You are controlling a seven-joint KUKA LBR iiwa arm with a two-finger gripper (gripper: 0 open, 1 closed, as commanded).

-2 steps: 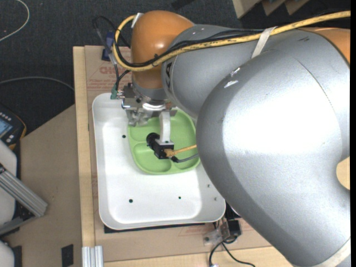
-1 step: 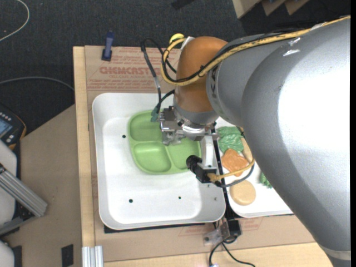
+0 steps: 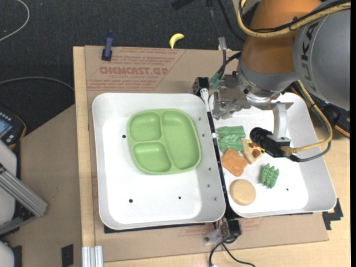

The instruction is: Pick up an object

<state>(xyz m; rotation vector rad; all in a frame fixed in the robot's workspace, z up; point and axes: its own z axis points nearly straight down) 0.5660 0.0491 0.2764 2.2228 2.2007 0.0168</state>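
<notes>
The grey arm's gripper (image 3: 221,105) hangs over the top corner of the right white bin (image 3: 311,149), close to the wall between the two bins. I cannot tell if it is spread wide or closed. Nothing can be seen in its grip. Just below it in that bin lie a light green wrinkly toy (image 3: 231,137), an orange lump (image 3: 234,162), a round tan cookie shape (image 3: 243,192) and a small dark green bumpy toy (image 3: 269,176). The left white bin (image 3: 111,149) holds a light green plastic plate with three parts (image 3: 164,141).

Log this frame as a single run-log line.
gripper: over right bin upper-left corner | left bin: green divided plate | right bin: tan disc, orange piece
</notes>
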